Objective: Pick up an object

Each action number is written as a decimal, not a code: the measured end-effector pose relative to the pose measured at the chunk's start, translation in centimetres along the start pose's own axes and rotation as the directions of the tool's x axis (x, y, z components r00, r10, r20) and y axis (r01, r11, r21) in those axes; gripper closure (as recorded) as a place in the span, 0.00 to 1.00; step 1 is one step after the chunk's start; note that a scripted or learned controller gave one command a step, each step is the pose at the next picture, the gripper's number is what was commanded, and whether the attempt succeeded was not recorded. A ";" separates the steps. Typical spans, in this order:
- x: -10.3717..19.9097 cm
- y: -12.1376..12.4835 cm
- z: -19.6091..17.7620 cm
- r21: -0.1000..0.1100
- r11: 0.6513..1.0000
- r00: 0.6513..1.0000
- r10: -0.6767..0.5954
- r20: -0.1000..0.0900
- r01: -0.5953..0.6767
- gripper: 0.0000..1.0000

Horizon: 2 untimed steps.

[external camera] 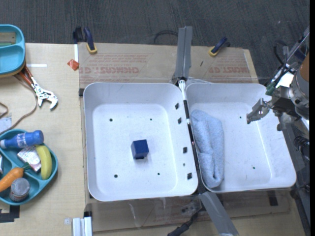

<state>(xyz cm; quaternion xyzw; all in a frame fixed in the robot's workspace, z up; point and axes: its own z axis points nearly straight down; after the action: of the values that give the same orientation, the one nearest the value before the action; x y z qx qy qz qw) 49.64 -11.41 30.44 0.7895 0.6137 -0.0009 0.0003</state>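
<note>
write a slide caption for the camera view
Gripper poised over the right bin beside a grey towel; blue cube sits in the left bin.

Red print on cardboard sheet (118, 62) behind bins reads "CHEMCH21", upside down.

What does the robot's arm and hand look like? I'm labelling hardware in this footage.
At the view's right edge, the hand is a small grey metal piece on a grey and white wrist, with green and dark cables running above it. An orange patch shows higher up.
</note>
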 end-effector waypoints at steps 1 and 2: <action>4.4 -1.8 11.4 0.005 1.000 1.000 -0.026 0.000 0.026 0.00; -2.2 4.2 4.7 0.002 0.939 0.939 0.343 0.001 -0.343 0.00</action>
<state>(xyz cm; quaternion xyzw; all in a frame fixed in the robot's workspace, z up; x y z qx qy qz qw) 53.21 -14.55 25.71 0.8845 0.4666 -0.0019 -0.0001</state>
